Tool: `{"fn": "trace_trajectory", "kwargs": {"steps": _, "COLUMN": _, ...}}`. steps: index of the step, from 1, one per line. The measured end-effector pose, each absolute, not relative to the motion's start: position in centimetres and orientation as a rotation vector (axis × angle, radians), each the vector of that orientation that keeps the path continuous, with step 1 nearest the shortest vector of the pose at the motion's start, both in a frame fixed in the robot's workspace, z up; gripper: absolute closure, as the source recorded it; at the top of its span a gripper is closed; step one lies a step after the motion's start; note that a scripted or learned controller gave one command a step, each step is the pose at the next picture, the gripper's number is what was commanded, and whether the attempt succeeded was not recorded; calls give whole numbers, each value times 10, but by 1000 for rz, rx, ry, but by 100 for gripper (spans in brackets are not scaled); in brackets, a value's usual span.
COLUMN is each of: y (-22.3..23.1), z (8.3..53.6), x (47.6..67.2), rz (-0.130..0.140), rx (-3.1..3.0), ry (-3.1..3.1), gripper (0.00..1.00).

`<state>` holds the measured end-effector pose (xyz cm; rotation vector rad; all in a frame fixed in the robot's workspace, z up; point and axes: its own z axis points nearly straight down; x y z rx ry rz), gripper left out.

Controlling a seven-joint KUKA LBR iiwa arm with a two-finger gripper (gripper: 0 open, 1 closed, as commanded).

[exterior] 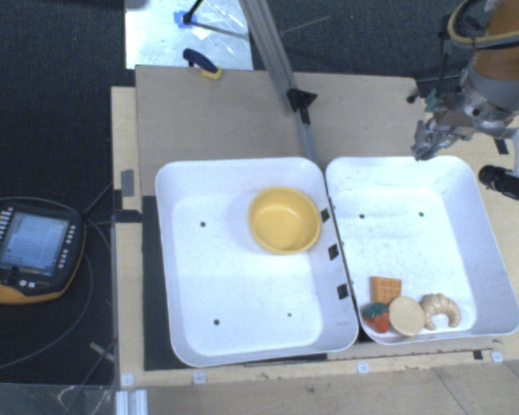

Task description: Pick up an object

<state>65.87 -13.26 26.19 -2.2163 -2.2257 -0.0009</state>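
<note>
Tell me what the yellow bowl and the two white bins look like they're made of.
The yellow bowl looks like plastic: even colour, smooth, soft dull sheen, though glazed ceramic can't be ruled out. The left bin and right bin look like thin moulded plastic, matte white with faint speckling, with rounded corners and shallow sloped walls.

Arm (502, 33) cropped (tool (426, 145) blurred).

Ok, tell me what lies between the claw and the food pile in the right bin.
Only bare white bin floor separates the claw from the food pile in the camera view.
</note>
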Motion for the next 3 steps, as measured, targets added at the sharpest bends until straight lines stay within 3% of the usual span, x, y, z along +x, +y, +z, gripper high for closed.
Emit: {"fn": "trace_trajectory", "kwargs": {"steps": 3, "y": 28, "z": 240, "x": 614, "rz": -1, "rx": -2215, "ry": -2227, "gripper": 100}}
